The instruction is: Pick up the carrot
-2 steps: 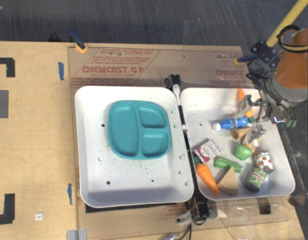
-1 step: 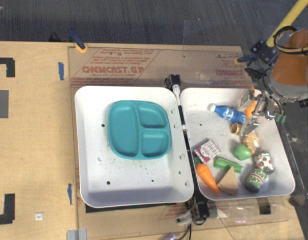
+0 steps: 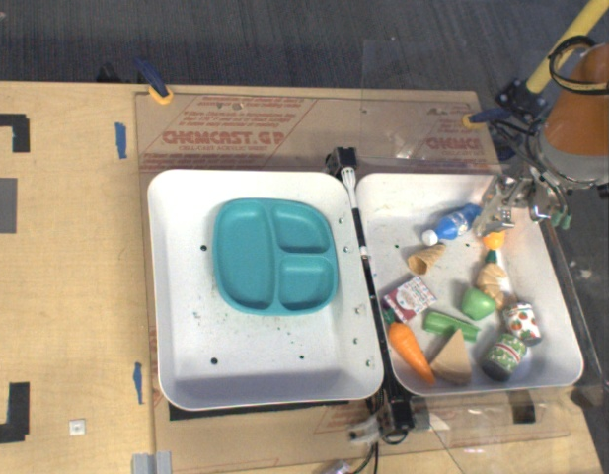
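near the right bin's (image 3: 566, 358) front left corner the carrot (image 3: 409, 352) is seen lying; the claw (image 3: 521, 203) is held at the far side, its state cannot be told.

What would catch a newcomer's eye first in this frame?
Probably the teal divided plate, alone in the middle of the left bin. Next, the heap of small toys in the right bin, with the orange carrot at its near left edge beside a tan wedge. The gripper hangs over that bin's far right corner, away from the carrot.
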`<state>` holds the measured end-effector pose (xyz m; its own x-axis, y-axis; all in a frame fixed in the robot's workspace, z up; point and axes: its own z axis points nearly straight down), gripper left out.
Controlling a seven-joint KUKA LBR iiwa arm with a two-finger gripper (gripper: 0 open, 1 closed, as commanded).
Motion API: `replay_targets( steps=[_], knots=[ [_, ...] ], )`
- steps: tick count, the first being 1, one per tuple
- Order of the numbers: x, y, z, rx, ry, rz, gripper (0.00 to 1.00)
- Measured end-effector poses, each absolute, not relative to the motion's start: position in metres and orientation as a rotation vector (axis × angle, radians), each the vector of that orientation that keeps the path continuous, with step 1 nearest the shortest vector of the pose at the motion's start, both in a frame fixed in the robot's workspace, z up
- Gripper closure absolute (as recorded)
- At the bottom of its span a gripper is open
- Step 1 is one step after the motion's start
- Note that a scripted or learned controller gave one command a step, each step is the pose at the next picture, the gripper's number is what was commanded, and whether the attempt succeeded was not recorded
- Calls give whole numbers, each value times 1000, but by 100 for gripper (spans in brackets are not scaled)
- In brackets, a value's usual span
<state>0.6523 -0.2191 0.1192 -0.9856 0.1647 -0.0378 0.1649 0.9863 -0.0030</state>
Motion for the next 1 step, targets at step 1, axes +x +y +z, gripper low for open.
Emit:
replay_targets(
  steps=[1],
  knots=[
    [642, -218, 107, 260, 3134, 1, 0]
  ],
)
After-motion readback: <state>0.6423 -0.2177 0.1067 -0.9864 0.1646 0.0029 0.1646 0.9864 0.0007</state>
